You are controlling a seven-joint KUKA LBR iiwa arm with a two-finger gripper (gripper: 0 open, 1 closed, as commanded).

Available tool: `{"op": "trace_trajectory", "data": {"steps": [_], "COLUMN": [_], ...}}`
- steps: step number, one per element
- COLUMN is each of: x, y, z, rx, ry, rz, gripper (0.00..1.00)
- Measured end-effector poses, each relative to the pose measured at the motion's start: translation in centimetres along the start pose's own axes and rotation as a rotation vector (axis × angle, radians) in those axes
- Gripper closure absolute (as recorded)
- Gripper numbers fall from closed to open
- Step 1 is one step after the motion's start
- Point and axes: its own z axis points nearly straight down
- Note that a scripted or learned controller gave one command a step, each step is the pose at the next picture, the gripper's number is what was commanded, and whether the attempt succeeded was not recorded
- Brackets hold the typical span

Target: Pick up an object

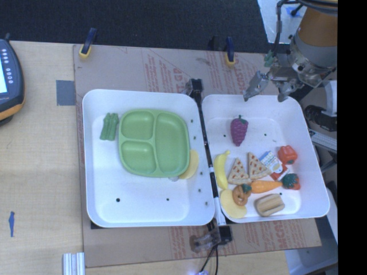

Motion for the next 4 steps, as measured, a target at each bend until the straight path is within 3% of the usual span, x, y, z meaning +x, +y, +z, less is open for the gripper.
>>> {"op": "trace_trajectory", "data": {"steps": [1,2,3,4], "x": [0.1,-1.5,-2.5,-1.4], "y": [-2.9,-1.3,0.8,-8.0], "z": [11.3,16.7,19.7,19.6], "rx": [0.012,0.005,0.000,0.008], "ry": [0.001,-0.001,-0.001,0.003], "rz": [0.001,0.001,-0.002,0.001], "gripper": [0.00,0.00,0.00,0.00]}}
